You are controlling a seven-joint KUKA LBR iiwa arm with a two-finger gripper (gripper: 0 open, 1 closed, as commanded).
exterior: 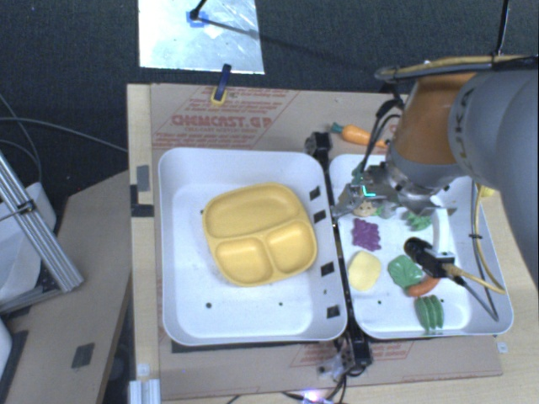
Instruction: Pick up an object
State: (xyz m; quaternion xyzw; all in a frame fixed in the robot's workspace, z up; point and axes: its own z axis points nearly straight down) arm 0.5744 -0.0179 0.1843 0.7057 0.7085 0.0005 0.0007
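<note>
Right bin [497,310] — purple grapes [365,234] just below hand [364,199]

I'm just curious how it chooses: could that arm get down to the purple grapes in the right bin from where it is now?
Probably yes. The purple grapes lie uncovered in the right bin, just below the gripper, with nothing on top of them. The pale yellow piece sits close beside them, which might crowd a grab.

The arm [455,116] overhangs the crowded right bin [497,310]; a yellow tray [257,234] fills the left bin [181,251].

Bright overhead light, white bins [253,162] glaring — edges slightly soft
</note>
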